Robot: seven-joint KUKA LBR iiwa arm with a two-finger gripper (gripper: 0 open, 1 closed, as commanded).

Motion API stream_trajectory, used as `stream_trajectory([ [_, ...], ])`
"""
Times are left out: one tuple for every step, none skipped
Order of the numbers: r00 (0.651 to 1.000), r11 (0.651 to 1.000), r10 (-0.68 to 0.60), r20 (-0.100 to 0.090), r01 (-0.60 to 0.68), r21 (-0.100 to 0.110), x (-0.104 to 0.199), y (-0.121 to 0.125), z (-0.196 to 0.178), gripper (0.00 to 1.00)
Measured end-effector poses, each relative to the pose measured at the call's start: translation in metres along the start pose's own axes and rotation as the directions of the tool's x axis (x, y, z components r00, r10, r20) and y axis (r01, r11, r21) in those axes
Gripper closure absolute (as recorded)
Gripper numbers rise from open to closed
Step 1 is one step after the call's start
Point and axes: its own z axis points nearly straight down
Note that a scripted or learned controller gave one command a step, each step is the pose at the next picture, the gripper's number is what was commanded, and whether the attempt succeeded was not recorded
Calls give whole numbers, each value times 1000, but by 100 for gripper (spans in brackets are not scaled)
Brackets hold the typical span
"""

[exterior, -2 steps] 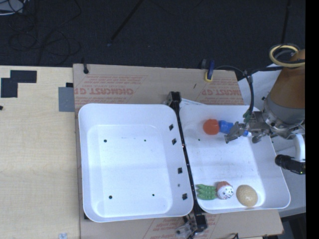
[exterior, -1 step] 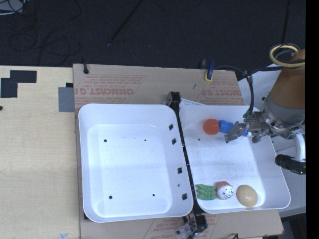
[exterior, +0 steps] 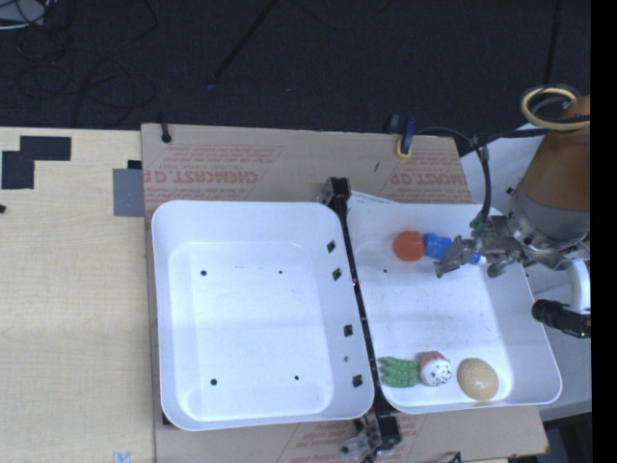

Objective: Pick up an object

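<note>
The arm (exterior: 559,177) reaches in from the right, its orange band uppermost. Its gripper (exterior: 453,261) hangs low, pointing left.

Even overhead light, moderately bright on the tabletop (exterior: 67,287). Both white bins near overexposed: left bin (exterior: 183,230) floor flat white, faint grey shading along its inner walls. Right bin (exterior: 540,374) objects cast short soft shadows. Background beyond the tabletop's far edge is dark, little detail. Overall soft, low resolution; cardboard (exterior: 251,167) lettering slightly blurred.
</note>
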Motion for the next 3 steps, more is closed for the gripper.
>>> stream_trajectory([
  [1000,1000,-9,3,9,-22,54,59,-167,0],
  [1000,1000,-7,3,7,-1,52,55,-166,100],
  [1000,1000,-2,0,2,0,81,21,-196,100],
])
